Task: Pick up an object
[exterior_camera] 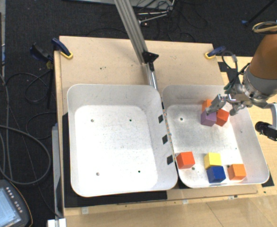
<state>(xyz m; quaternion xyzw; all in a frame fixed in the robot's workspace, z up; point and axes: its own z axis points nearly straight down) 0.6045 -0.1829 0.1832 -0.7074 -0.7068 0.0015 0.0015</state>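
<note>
Three small blocks cluster in the upper part of the right bin (252,141): a purple block (207,119), an orange-red block (222,117) touching its right side, and an orange block (206,105) partly hidden just behind them. The gripper (220,106) hangs directly over this cluster, its grey fingertips down at the tops of the purple and orange-red blocks. Whether the fingers are spread or pressed together I cannot tell, and no block shows clearly pinched between them. The arm (266,63) reaches in from the right, wrist angled down and leftward. Along the bin's near edge sit another orange cube (185,160), a yellow cube (213,160) touching a blue cube (216,174), and one more orange cube (237,172).
</note>
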